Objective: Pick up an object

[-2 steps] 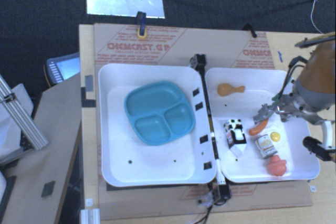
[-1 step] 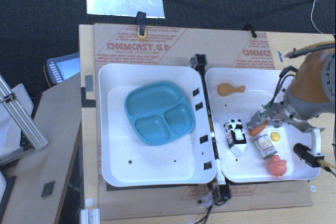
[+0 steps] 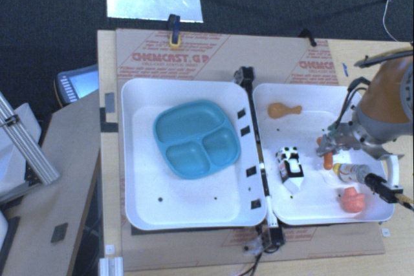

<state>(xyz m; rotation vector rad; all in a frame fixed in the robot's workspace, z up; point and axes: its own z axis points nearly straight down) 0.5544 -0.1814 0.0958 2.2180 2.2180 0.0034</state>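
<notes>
1. The right bin (image 3: 304, 97) serves as the landmark; four small things lie in it, any of which could be picked.
2. A small orange-red piece (image 3: 328, 161) lies right of that bin's middle, directly under the pincer (image 3: 328, 147) and apparently touching its tips.
3. A black-and-white cow-patterned toy (image 3: 290, 165) lies in the bin's middle, toward the near wall, just left of the orange-red piece.
4. A tan, drumstick-shaped thing (image 3: 283, 110) rests near the bin's far wall, well apart from the others.
5. A pink lump (image 3: 352, 200) sits in the bin's near right corner.
6. A small yellow-and-white object (image 3: 347, 171) lies between the pink lump and the orange-red piece, partly behind the arm's hardware, so its shape is hard to tell.
7. The pincer hangs low over the bin's right half; whether it is wide, narrow or holding anything I cannot tell, as the tips are too small and dark.
8. The arm (image 3: 387, 97) enters over the bin's right wall, orange band above the grey wrist.
9. Left of the right bin, touching it along a shared edge, stands the left bin (image 3: 139, 203), holding a blue divided plate (image 3: 196, 138) near its middle.
10. Both bins sit on a brown printed board (image 3: 194, 55) on the tabletop (image 3: 103, 68).
</notes>
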